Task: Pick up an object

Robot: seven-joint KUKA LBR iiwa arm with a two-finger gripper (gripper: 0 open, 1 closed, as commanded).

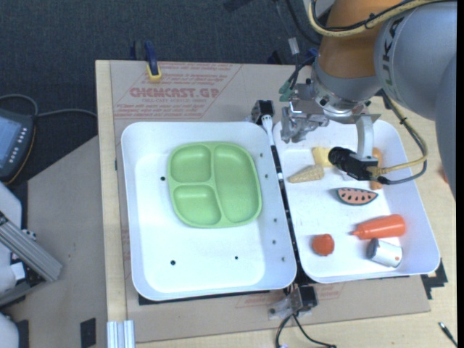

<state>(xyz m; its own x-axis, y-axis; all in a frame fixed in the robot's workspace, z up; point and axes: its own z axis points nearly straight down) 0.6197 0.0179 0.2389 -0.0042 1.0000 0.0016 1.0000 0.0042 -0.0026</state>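
Note:
My gripper point(293, 127) hangs over the far left corner of the right bin point(417, 216), under the grey and orange wrist. Just below it lie a tan cone point(306, 174) and a yellow piece point(321, 155). Further toward the front are a watermelon slice point(355, 195), an orange carrot-like toy point(380, 227), a small red ball point(323, 244) and a silver can point(386, 253). I see nothing held by the gripper.
A green divided plate point(214, 184) lies in the left bin point(145, 216). A black cable fitting point(349, 163) hangs from the arm over the right bin. The ridge between the bins point(281, 194) runs right beside the gripper.

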